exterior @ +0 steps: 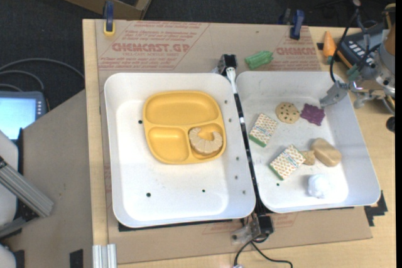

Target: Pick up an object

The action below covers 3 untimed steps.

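On the surface (157,50) sit two white bins side by side. The left bin (125,185) has a yellow plate (179,111) with three parts. A round, pale piece of food (205,140) lies in the plate's lower right part.

The right bin (352,154) has many small things to pick from. A round cookie (288,112) with dark dots lies near the top, and a purple thing (312,114) is just beside it on the right. A dotted packet (263,129) lies to the left of the cookie and a bit lower. A second dotted packet (287,162) lies lower down, touching a small tan bit (308,157). A bigger tan lump (326,152) is just right of that bit. A small white thing (316,185) sits near the bottom.

The hand (331,96) is over the top right part of the right bin, near the purple thing but apart from it. I cannot tell if the hand is released or clenched.

A green thing (259,59) lies on the surface above the bins.
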{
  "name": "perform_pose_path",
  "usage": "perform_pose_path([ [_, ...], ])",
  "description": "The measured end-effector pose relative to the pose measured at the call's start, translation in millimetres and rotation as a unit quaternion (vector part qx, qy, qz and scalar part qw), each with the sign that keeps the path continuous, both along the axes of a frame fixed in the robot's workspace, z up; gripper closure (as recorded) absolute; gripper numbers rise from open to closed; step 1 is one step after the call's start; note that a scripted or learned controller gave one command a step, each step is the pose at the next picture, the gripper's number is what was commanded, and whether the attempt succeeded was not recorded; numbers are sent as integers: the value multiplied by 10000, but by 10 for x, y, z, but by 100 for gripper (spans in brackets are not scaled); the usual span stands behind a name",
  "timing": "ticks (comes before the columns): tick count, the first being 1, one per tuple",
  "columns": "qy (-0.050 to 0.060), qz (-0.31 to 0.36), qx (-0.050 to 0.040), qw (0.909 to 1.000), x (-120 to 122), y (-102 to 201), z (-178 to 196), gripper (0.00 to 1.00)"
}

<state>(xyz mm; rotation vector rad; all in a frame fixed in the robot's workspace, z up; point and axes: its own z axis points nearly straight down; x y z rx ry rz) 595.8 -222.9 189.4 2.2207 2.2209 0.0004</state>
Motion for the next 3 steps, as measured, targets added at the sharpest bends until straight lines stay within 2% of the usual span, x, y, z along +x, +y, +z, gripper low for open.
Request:
perform_pose_path([
  [1,-11,28,60,10000,422,57,-1079,0],
  [2,-32,28,4,10000,418,24,-918,100],
  [3,-16,38,8,10000,596,906,-1020,100],
])
